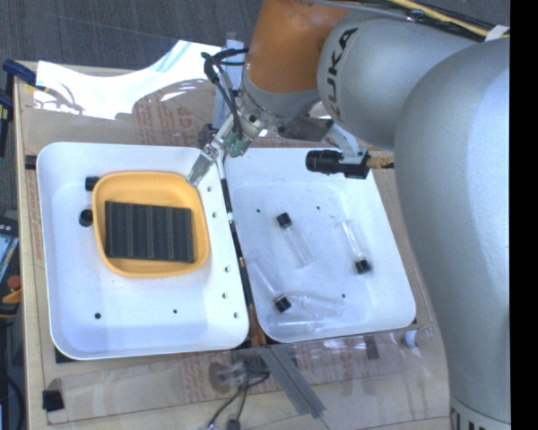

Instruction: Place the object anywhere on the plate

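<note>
Clear plastic vials (pixel 296 238) with black caps are lying in the right bin (pixel 386 240), light, slick and prone to rolling, so we are favouring a mid-body grip, while our hand (pixel 217 147) is hovering near the yellow plate (pixel 152 191), its opening unreadable.

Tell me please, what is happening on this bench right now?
A grey KUKA arm reaches in over two white bins. Its gripper sits at the upper right edge of the yellow plate in the left bin. Three clear vials with black caps lie in the right bin. No vial lies on the plate.
</note>
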You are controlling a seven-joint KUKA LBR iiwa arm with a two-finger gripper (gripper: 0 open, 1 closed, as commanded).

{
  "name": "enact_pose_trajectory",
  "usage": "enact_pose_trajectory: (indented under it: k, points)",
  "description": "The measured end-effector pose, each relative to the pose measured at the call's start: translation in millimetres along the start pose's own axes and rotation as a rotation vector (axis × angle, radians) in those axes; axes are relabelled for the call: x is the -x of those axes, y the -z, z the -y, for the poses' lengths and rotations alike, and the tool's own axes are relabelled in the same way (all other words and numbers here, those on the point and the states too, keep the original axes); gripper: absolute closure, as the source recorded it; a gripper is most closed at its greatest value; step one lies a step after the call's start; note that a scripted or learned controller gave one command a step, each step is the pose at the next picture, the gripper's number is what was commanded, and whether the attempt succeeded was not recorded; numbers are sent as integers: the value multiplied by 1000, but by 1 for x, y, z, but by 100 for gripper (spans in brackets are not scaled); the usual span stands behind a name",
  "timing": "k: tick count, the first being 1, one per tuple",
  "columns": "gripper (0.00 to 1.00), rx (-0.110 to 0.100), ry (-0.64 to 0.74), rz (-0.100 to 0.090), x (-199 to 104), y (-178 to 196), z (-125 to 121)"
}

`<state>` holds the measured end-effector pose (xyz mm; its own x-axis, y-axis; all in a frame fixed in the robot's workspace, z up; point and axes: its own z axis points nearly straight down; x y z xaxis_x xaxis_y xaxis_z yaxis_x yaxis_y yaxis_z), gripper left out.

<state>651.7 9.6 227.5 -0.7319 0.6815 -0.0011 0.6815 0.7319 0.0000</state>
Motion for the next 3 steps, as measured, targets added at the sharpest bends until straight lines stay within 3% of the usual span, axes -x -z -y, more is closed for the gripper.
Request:
enact_pose_trajectory:
  k: [3]
  points:
    - [0,0,0,0,0,0,0]
